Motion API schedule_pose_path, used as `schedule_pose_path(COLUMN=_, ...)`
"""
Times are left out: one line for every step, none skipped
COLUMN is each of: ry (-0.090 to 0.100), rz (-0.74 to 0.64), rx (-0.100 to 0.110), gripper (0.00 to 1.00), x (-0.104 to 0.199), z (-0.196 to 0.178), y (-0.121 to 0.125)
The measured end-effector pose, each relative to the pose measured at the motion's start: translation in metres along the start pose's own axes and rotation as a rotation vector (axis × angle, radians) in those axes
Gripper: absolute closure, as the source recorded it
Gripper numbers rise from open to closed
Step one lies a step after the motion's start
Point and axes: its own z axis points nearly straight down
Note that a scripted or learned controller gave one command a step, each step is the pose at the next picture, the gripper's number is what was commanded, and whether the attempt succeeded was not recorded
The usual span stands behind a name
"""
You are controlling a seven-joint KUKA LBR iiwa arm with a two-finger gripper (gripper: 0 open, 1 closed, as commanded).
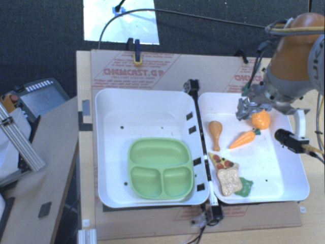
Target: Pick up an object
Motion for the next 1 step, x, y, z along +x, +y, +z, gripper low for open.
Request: schedule_pose_path(ry=0.0, rz=-0.001, rx=-0.002, gripper=1.0, x=0.0576, z=-0.0039, y=0.0087)
